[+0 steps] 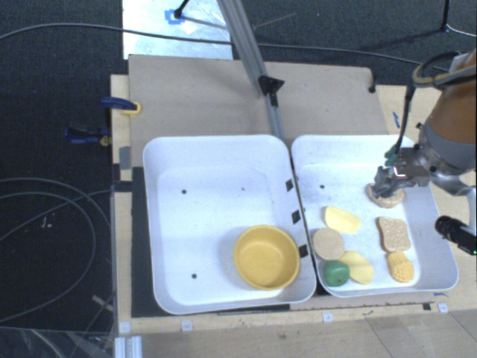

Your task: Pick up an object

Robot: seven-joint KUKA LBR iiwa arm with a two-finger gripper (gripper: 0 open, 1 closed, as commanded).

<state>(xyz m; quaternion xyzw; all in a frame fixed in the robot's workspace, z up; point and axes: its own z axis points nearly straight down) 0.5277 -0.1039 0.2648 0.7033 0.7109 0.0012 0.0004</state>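
My gripper [387, 185] is low in the right bin [350, 155], at its right side, directly over a tan round cookie-like piece [384, 196]. The piece is partly hidden under the gripper and lies on the bin floor. Nearer the front lie a pale yellow chip [341, 219], a beige round disc [328, 243], a slice of toast [393, 233], a green piece [336, 274], a yellow lemon-like piece [358, 268] and an orange waffle-like piece [402, 267].
The left bin [186, 192] holds a yellow bowl [266, 256] at its front right. A grey pole [246, 43] slants down to the bins' shared wall. Blue and yellow clamps [104, 121] sit at the bench's left edge.
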